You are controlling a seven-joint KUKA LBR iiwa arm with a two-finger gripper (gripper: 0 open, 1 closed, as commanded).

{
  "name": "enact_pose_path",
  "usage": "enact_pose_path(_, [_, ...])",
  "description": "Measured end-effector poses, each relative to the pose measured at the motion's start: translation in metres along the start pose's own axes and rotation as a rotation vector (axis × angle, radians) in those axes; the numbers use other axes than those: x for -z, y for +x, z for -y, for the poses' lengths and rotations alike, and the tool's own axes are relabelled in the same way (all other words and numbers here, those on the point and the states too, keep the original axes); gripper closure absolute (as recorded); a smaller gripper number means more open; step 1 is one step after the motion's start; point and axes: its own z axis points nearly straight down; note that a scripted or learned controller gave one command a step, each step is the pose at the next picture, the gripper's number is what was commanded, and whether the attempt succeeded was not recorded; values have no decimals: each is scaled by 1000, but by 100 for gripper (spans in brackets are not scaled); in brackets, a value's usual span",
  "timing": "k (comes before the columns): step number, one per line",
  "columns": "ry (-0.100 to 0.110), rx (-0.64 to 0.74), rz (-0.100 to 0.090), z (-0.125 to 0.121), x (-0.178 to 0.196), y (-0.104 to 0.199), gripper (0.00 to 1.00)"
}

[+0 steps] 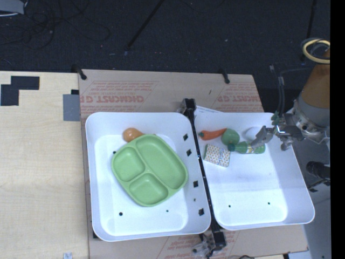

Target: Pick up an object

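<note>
At the frame's centre, on the counter (pixel 38 161), two white bins sit side by side on cardboard. The left bin (pixel 102 198) holds a green divided plate (pixel 149 169) with an orange ball (pixel 131 134) touching its upper left edge. The right bin (pixel 269 204) holds, in its upper part, a carrot (pixel 214 134), a green ball (pixel 230 136), a patterned packet (pixel 217 155) and a green piece (pixel 249 148). The claw (pixel 262 136), at right, hangs over that piece; whether it is clenched cannot be told.
</note>
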Motion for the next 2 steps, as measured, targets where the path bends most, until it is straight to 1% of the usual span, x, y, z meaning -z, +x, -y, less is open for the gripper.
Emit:
enact_pose_path(1, [-14, 2, 3, -2, 8, 0, 0])
enact_pose_path(2, [-9, 4, 1, -8, -50, 8, 0])
